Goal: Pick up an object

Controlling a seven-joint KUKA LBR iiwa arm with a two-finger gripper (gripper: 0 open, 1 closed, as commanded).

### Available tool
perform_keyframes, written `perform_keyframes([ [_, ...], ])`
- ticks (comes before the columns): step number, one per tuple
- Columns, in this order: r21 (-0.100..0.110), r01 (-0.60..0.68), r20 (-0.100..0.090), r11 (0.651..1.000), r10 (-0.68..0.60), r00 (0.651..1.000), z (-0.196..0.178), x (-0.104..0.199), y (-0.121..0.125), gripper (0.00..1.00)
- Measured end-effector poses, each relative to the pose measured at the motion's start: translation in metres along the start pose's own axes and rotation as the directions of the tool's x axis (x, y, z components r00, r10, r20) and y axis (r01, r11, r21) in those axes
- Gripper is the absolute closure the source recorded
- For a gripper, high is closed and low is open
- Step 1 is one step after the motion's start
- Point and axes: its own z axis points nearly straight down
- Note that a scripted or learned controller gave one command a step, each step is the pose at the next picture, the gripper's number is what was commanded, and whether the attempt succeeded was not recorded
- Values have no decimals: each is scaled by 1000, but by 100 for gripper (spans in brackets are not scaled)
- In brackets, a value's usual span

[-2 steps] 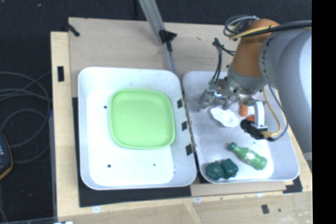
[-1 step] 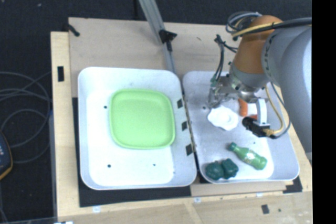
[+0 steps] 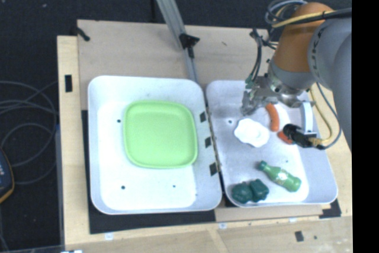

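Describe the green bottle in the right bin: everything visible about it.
The green bottle is a small toy-like bottle, glossy like plastic, with a pale label patch on its body. It lies on its side on the floor of the right bin, neck pointing up-left, body toward the bin's lower right. It lies apart from the dark green block to its lower left.

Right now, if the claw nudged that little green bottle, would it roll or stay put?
The green bottle lies on its side in the right bin, so its round body would probably roll or spin when nudged. It looks like a small plastic toy, likely light and stiff. Its glossy surface might slip between the claw's fingers.
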Motion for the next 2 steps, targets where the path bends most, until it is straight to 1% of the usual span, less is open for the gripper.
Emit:
perform_keyframes([
  [1,-1,0,0,1000,0,1000,-62,0,-4,100],
  [2,2,0,0,1000,0,1000,-90,0,-3,100],
])
